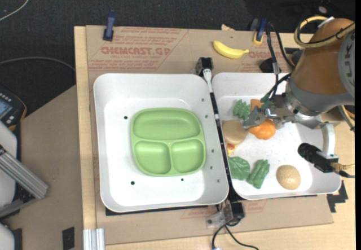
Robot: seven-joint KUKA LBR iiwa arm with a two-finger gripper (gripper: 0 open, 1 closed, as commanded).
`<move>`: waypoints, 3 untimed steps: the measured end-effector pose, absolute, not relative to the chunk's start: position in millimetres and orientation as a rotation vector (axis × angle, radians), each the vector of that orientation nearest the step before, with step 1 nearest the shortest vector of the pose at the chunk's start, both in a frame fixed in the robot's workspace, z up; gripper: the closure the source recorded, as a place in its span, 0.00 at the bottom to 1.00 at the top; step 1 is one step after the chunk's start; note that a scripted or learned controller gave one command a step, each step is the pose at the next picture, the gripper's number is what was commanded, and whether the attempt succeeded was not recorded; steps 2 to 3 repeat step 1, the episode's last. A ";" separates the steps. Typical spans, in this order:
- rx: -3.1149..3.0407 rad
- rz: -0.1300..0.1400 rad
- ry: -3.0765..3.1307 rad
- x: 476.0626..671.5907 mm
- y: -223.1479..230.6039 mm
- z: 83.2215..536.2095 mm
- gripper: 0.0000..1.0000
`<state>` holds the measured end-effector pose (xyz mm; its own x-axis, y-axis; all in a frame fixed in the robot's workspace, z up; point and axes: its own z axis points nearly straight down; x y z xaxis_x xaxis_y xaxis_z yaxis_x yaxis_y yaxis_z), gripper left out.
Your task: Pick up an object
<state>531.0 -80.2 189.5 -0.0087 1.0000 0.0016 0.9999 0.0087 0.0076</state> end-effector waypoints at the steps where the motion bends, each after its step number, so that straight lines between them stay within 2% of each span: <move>1: 2.207 0.011 2.232 518.2 11.6 254.5 1.00; 3: 2.207 0.011 2.232 518.2 11.6 254.5 1.00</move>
